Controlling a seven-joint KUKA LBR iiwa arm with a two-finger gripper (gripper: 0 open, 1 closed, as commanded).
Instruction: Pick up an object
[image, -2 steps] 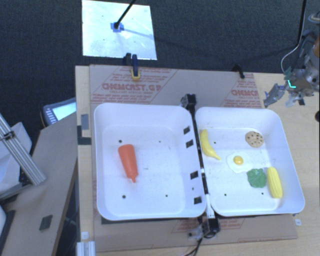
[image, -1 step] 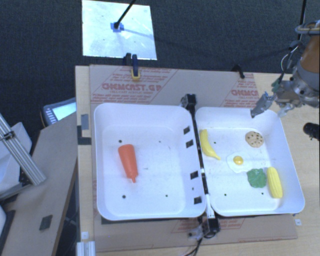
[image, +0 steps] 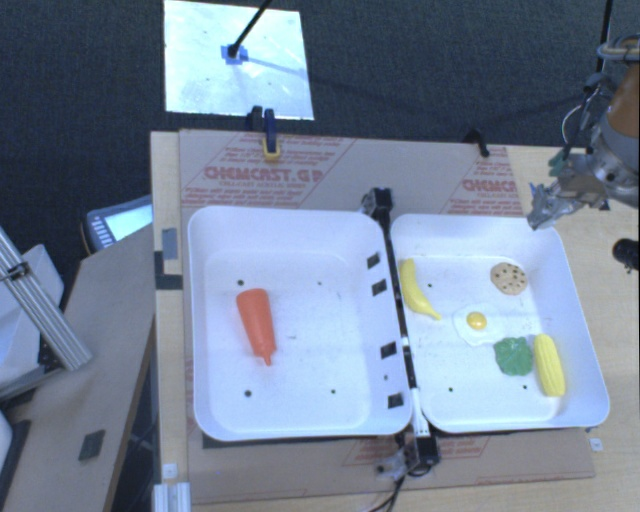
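An orange carrot lies in the left bin. The right bin holds a yellow banana near its left wall, a round cookie at the back, a fried egg in the middle, a green leafy piece and a yellow corn cob at the front right. My gripper hangs above the right bin's far right corner, with nothing seen between its fingers.
The bins sit on a cardboard sheet on the bench. A clamp stands at the back edge, and black clips join the bins. A shiny plate lies on the floor behind. A metal rail stands at the left.
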